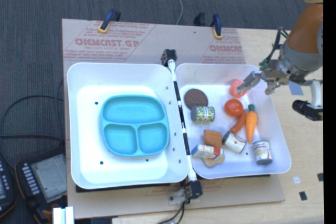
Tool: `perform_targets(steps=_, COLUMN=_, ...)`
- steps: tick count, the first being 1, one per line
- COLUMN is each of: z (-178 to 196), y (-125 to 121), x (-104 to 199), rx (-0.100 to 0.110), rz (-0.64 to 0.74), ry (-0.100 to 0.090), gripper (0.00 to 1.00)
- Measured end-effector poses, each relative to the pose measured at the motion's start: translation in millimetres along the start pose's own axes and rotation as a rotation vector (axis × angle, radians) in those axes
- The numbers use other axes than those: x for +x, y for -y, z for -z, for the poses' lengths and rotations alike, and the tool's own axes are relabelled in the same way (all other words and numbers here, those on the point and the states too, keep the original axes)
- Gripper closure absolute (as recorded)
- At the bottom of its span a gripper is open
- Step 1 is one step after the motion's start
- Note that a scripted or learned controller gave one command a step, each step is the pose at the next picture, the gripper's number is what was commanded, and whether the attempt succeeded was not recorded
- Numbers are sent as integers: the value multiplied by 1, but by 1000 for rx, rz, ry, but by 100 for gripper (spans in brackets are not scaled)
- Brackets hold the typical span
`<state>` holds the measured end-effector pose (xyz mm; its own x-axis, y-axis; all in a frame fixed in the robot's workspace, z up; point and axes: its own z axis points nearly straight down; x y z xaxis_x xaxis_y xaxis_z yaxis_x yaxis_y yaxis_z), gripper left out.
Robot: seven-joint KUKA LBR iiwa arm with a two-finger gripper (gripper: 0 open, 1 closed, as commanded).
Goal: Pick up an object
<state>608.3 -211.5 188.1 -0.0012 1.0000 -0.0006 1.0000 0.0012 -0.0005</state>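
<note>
Two bins: left bin (84, 86) and right bin (220, 73), side by side on a board, rims touching along the middle.
Left bin: holds a blue tray (135, 125) w/ three compartments, lying flat near the centre.
Right bin: approx ten small items, mostly in the middle and near half.
Cookie (196, 97): dark brown disc, left-centre of right bin.
Can (203, 114): green label, on its side, just below the cookie.
Tomato (234, 107): red, round, right of the can.
Carrot (251, 122): orange, green top pointing away, just right of the tomato.
Jar (261, 152): small, white label, near right corner.
Cracker (212, 138): brown square, near edge, w/ a small tube-like item touching it at left.
Pink item (235, 85): far right part of bin, right under the fingers; shape hard to tell.
Arm (305, 34): comes in from the right, orange band visible, over bin's far right corner.
Gripper (260, 83): fingers spread wide, nothing between them, above the bin's right rim beside the pink item.
</note>
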Motion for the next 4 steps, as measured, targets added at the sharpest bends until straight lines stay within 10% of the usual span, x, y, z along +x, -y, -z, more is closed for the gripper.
perform_targets(steps=1, z=-101, y=90, x=59, rx=-2, rz=-1, ry=-1, gripper=0)
perform_targets(steps=2, z=-90, y=88, x=58, rx=-8, rz=-2, ry=2, gripper=100)
perform_targets(steps=3, z=-90, y=88, x=58, rx=-8, rz=-2, ry=1, gripper=0)
perform_targets(steps=4, z=-80, y=88, x=58, rx=-8, rz=-2, ry=1, gripper=100)
